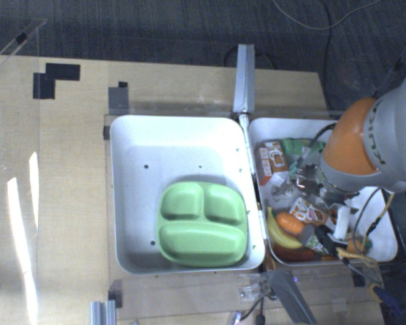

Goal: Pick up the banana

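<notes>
The banana [276,229] lies in the right bin [390,244], at about seven o'clock from the gripper [304,181]. Whether that gripper is wide or closed, I cannot tell.

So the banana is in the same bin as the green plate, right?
Not quite. The camera view shows the banana in the right bin, lying among other items near its left wall. The green plate sits by itself in the left bin.
</notes>
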Available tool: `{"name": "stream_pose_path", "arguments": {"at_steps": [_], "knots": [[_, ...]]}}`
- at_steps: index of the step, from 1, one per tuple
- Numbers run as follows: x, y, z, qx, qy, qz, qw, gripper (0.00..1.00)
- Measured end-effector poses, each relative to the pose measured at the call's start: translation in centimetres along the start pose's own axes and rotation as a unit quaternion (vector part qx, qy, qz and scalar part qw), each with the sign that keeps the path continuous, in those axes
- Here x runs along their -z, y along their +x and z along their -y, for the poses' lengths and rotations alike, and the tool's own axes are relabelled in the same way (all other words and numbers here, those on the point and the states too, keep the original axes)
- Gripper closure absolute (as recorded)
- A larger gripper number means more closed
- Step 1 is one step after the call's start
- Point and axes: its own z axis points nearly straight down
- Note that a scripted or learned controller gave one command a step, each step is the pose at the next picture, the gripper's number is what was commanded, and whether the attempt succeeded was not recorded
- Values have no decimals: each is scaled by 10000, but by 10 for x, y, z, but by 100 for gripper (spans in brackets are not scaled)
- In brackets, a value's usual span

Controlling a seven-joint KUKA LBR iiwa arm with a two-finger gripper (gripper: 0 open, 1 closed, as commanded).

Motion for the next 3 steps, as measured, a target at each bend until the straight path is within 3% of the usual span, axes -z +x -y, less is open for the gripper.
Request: {"name": "stream_pose_path", "arguments": {"at_steps": [2,3], "knots": [[0,0,0,0,0,0,10000,0],[16,-57,17,1109,44,-1,9938,0]]}}
